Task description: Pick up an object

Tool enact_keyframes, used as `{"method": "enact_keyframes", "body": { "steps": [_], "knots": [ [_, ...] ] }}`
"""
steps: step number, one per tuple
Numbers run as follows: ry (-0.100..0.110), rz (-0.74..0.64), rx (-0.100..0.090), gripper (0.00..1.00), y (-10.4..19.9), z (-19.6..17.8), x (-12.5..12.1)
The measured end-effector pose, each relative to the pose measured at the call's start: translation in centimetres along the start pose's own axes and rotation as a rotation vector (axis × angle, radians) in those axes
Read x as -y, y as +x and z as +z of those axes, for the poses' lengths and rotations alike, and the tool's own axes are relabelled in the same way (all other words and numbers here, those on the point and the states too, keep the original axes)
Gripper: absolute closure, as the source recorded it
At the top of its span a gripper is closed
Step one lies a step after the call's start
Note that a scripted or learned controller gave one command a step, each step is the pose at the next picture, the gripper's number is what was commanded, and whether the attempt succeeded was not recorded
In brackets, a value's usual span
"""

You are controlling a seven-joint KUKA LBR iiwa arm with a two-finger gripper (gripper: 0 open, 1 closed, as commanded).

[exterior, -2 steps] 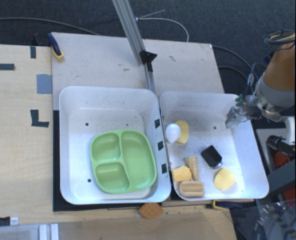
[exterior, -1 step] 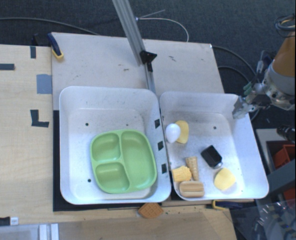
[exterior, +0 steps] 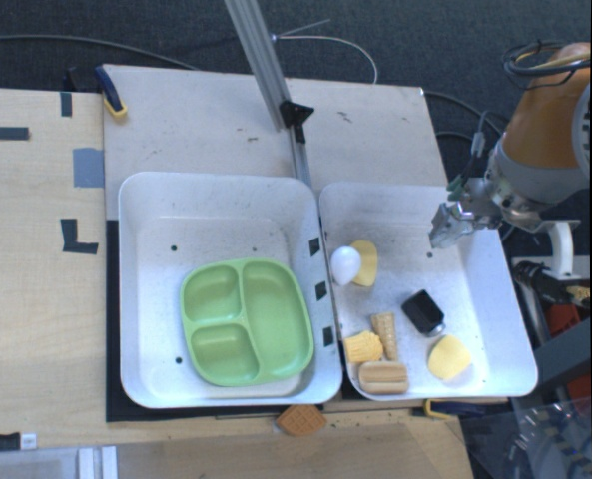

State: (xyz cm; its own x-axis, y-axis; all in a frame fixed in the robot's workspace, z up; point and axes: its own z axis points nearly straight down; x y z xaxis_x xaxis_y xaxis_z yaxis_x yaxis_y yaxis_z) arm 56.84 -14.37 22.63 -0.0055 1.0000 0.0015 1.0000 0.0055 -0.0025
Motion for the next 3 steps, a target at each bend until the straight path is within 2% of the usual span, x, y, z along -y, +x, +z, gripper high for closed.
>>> {"method": "enact_keyframes", "body": {
  "steps": [1, 3],
  "knots": [
    [0.001, -0.001, 0.0, 1.0, 5.4, 1.1, 1.0],
    [-0.001, -0.003, -0.001, 1.0, 16.9, -0.7, 3.4]
  ]
}}
